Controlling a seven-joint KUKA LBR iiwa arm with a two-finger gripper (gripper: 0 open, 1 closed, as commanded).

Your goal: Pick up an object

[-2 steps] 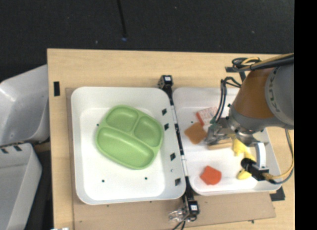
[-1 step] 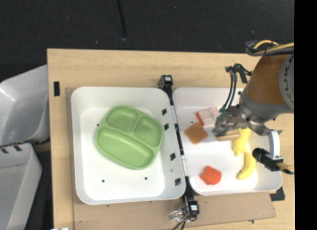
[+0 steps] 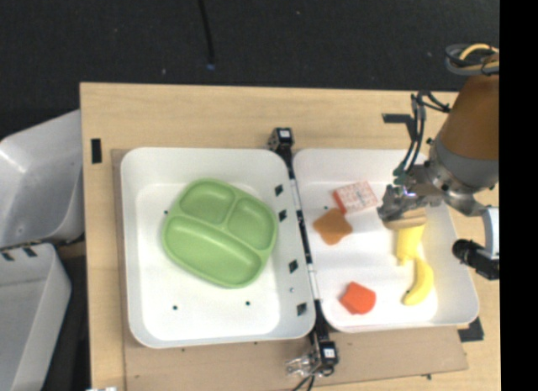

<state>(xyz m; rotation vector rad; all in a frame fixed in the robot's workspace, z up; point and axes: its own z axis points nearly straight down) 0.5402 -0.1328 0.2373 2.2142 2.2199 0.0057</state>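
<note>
Wooden worktop [image 3: 202, 112], two white bins. End effector [image 3: 402, 210] hangs at the top end of the curved yellow plastic banana [image 3: 414, 265]; its state I cannot tell. Approach step; next: confirm the banana is straddled, then pinch.

bins [image 3: 134, 297]: white, both
divided plate [image 3: 220, 231]: light green, plain, left of frame
banana [image 3: 415, 267]: yellow, lower right
block [image 3: 359, 298]: orange-red, lower right
chunk [image 3: 333, 228]: tan-orange, centre right
card [image 3: 356, 197]: white with pink-red print
arm [image 3: 471, 129]: grey, orange band
bench [image 3: 252, 112]: pale wood
background [image 3: 252, 19]: black
</note>
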